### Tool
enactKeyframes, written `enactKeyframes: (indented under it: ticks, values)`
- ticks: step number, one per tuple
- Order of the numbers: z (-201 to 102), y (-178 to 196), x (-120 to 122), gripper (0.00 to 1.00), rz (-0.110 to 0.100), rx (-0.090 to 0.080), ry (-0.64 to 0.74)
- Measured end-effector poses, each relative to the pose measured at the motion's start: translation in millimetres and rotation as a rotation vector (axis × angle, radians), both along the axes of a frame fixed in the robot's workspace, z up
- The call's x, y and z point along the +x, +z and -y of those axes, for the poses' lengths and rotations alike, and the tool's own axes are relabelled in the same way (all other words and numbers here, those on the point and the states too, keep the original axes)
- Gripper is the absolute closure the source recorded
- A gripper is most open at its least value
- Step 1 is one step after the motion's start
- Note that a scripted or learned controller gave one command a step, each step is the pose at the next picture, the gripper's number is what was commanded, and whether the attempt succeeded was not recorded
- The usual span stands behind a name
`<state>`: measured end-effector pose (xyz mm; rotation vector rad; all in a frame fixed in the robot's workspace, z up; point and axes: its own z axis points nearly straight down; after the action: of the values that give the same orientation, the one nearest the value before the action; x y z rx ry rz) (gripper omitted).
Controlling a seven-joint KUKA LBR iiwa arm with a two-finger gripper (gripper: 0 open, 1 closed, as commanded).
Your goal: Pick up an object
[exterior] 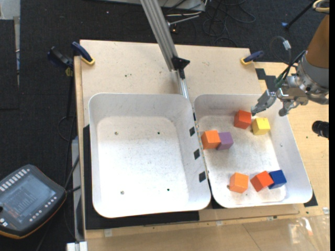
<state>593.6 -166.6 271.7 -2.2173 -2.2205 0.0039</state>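
A pale wooden bench [157, 61] stands on a dark floor [42, 35] strewn with black cables [235, 4]. 2 blue-and-yellow clamps [84, 54] grip its far corners. A grey handheld controller [26, 200] lies at lower left.

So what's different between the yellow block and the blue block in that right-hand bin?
The yellow block sits near the bin's far end, touching a red-orange block; the blue block sits at the near end, touching a different red-orange block. The yellow block lies close below the gripper; the blue block is well away from it. The two differ in colour. Both are small cubes of similar size, lying in the right bin.
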Motion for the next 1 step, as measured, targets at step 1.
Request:
enactKeyframes:
  ticks: [1]
  values:
    - [-0.1,2.8,0.8,0.0,0.005,-0.001,0.001]
